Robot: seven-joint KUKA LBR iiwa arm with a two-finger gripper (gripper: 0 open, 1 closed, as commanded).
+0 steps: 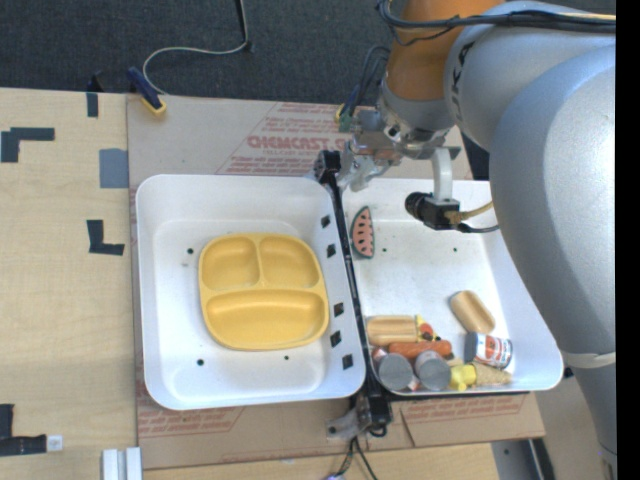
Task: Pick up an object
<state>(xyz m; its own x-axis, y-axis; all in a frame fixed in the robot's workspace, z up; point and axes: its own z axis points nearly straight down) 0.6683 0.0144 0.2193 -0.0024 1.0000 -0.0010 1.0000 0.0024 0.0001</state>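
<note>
My gripper (348,169) hangs over the far end of the divider between the two bins, just above and behind a watermelon slice (362,232) that lies in the right bin near that divider. Nothing shows in its grasp. Along the right bin's near edge lie a hot dog in a bun (393,328), a bread roll (472,310), a small can (492,350), two grey cylinders (414,370) and a small yellow piece (462,375). A yellow divided plate (264,290) rests in the middle of the left bin (160,268).
The grey arm fills the upper right and overhangs the right bin (520,298). A black cable fitting (432,209) hangs off the wrist above that bin. Black clips line the divider (340,278). Cardboard lies under the bins.
</note>
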